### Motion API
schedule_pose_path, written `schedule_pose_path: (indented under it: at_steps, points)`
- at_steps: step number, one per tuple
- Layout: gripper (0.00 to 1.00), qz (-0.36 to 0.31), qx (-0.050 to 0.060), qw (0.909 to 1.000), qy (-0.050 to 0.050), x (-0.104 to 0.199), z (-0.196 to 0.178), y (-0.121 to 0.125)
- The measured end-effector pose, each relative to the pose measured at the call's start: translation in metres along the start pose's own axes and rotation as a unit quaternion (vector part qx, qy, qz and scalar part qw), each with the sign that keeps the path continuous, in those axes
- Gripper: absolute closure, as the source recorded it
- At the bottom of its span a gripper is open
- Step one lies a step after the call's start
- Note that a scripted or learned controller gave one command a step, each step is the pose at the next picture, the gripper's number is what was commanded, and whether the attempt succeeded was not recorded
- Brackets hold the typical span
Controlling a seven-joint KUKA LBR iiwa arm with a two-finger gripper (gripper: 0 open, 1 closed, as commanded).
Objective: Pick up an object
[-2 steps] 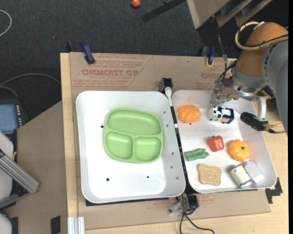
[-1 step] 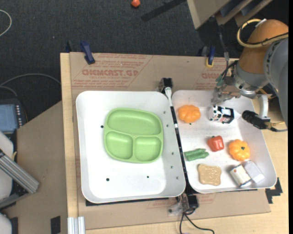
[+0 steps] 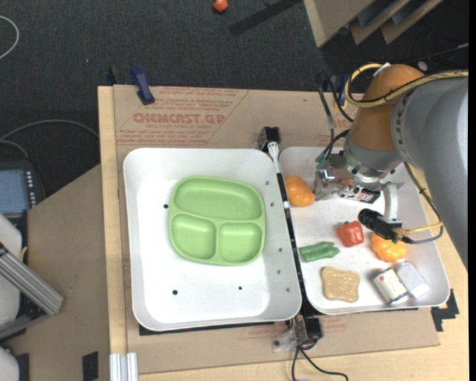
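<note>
**Arm over right bin, all items lie on the bin floor**

Arm (image 3: 416,111) comes in from the upper right, wrist low over the top of the right bin (image 3: 440,277). Jaws: can't tell if apart or together, the wrist body hides them from this angle.

Pick candidates, all in the right bin:
- orange piece (image 3: 300,192), upper left of the bin against the divider rim, just left of the wrist; closest item to it
- red piece (image 3: 351,234), mid bin, below the wrist
- green piece (image 3: 318,251), lying flat lower left of the red one, near the divider
- toast (image 3: 340,283), flat, lower middle, just below the green piece
- second orange piece (image 3: 390,248), right of the red one
- white block (image 3: 388,286) and a pale grey block (image 3: 413,279), side by side at the lower right, touching or nearly so

Left bin (image 3: 134,223), centre left of the frame: green three-part plate (image 3: 216,219), flat.

Both bins sit on a cardboard sheet (image 3: 186,111) on the tabletop. Blue clip (image 3: 141,85) at the sheet's upper left corner. Small orange bit (image 3: 219,5) on the dark floor at the top edge
</note>
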State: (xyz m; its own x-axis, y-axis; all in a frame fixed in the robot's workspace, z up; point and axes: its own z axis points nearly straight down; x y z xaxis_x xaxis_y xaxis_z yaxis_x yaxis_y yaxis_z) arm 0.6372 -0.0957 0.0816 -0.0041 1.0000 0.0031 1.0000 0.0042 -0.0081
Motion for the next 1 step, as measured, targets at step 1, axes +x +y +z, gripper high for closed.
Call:
schedule_pose_path:
  at_steps: [1]
  points:
    - [1.00, 0.002, -0.005, 1.0000, -0.002, -0.0034, -0.0143, 0.0025]
